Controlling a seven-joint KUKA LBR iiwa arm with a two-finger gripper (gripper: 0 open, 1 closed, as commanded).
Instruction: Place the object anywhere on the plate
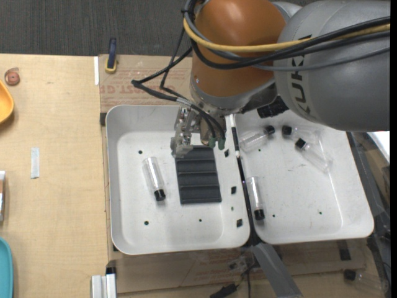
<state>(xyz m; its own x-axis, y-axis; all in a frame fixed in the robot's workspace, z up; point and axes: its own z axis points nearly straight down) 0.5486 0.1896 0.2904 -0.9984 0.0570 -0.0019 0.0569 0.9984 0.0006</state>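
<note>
A black ribbed plate (199,177) lies flat in the middle of the left bin (127,228). A clear tube with a black cap (153,177) lies on the bin floor just left of the plate, apart from it. My gripper (185,139) hangs low over the plate's far left corner, under the orange wrist band. The arm hides the far edge of the plate and the back of the bin.
The right bin (347,225) holds three more clear tubes with black caps: one (255,198) along its left wall, one (256,139) near the back left, one (312,153) at the back right. The bulky arm covers the back of both bins.
</note>
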